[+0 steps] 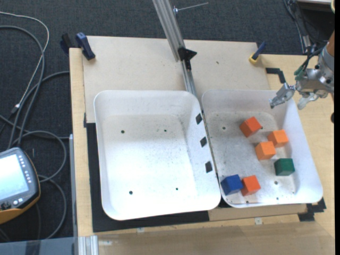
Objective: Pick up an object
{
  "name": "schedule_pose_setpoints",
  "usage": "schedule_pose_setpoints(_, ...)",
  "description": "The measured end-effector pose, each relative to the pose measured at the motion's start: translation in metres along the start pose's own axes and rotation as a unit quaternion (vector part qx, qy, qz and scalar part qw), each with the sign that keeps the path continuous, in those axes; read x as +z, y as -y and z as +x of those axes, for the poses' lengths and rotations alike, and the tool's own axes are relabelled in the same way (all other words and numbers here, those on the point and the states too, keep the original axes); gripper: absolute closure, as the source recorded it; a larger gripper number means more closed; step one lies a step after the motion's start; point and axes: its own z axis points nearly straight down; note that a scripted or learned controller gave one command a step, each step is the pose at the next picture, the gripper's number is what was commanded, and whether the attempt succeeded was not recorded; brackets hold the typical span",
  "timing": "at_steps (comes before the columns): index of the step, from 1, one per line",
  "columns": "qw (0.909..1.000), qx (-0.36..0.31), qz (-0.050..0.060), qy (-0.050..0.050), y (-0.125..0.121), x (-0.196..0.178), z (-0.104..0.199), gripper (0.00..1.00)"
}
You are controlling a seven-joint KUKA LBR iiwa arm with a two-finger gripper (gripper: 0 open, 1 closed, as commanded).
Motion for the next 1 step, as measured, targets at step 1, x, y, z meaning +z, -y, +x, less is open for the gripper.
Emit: schedule_pose_setpoints(1,1.0000,0.000,0.003,-0.001,-0.0174,0.1172,0.0223,0.00)
